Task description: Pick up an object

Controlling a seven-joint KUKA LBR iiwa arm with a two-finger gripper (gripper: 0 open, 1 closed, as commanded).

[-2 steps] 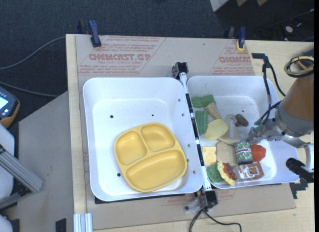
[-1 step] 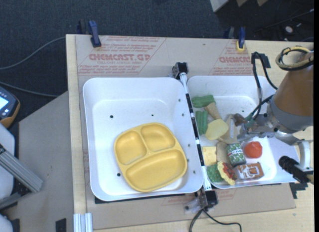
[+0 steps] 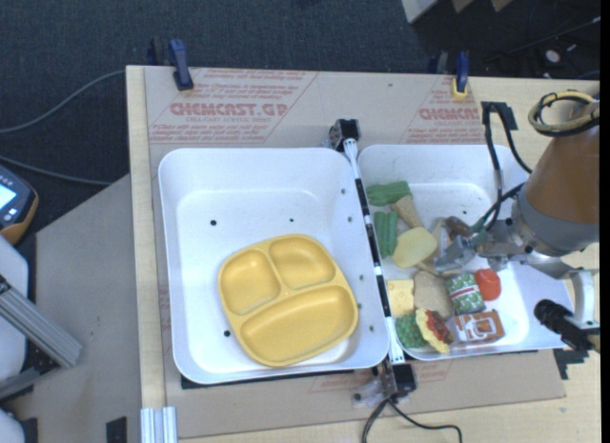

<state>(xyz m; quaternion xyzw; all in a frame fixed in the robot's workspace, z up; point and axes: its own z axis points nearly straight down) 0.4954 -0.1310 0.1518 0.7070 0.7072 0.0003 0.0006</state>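
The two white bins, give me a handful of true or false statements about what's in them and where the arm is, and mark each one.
1. The yellow divided tray lies in the left bin. True.
2. The yellow divided tray has food in its compartments. False: all three compartments look bare.
3. The arm hangs over the right bin. True.
4. The toy food pile sits in the left bin. False: it fills the right bin.
5. A green piece lies near the right bin's far left corner. True.
6. The bench's far edge has red clamps on it. False: the two clamps are blue.
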